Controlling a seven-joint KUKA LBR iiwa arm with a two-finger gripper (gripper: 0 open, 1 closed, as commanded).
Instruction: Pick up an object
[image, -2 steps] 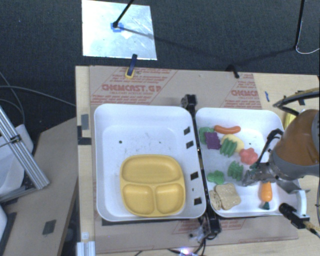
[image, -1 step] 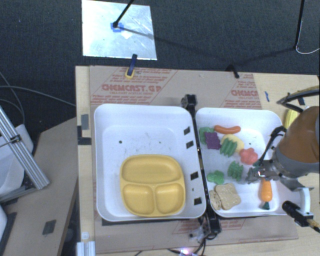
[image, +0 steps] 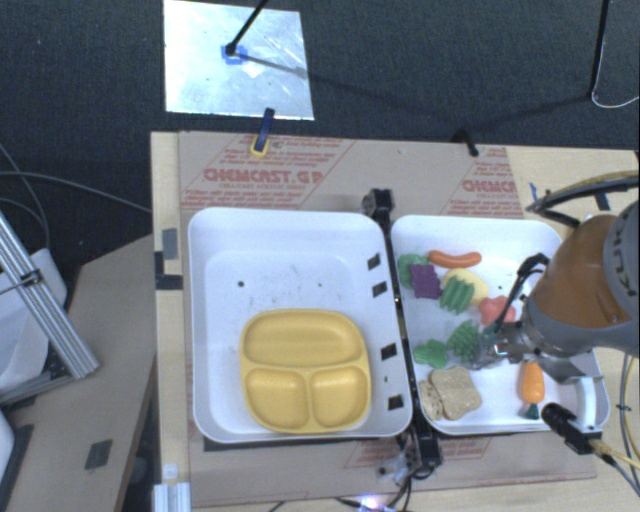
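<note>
Your gripper hangs low in the right bin, beside green toy broccoli; you cannot tell its state; yellow divided tray fills left bin.

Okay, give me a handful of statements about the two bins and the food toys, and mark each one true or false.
1. The yellow divided plate lies in the left bin. True.
2. The hot dog lies on the yellow plate. False: it lies in the right bin, near its far wall.
3. The arm's tool is over the right bin. True.
4. The bread slice is in the left bin. False: it lies in the right bin's near part.
5. The carrot lies in the right bin. True.
</note>
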